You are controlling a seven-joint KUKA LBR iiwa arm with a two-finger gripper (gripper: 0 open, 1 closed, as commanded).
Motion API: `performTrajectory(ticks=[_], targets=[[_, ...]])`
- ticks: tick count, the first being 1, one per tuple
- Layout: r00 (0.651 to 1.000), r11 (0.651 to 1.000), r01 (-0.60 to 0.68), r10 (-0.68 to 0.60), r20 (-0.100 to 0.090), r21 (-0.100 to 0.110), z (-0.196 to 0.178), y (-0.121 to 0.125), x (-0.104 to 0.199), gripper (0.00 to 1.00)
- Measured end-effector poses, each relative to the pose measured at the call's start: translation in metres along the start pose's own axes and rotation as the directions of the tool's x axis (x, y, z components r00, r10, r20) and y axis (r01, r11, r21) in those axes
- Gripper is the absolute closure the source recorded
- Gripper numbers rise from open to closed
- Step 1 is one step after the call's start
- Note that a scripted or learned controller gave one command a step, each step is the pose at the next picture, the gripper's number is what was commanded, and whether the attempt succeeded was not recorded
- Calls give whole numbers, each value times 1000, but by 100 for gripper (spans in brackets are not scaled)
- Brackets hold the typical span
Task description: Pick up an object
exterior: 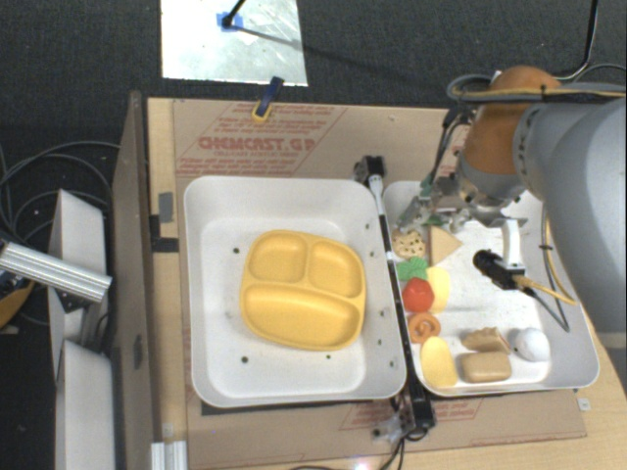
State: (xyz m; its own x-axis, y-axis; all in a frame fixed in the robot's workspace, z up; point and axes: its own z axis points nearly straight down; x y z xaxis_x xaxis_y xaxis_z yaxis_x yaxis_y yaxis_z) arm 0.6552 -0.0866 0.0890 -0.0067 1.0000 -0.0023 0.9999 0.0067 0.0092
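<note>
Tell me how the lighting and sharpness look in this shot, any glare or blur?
Camera view: even overhead light, soft shadows beneath the yellow tray; the shiny sheet at the top reflects light; the white bins look bright but keep detail; the arm is soft at right; small food items are slightly fuzzy.

A tray [302,290] lay in the left bin [211,262]; food pieces [419,296] lay along the right bin's [578,360] left and near sides.
</note>
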Motion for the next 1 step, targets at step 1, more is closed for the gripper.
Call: performTrajectory(ticks=[1], targets=[[1000,1000,-6,6,-1,-7,-1,-14,-3,0]])
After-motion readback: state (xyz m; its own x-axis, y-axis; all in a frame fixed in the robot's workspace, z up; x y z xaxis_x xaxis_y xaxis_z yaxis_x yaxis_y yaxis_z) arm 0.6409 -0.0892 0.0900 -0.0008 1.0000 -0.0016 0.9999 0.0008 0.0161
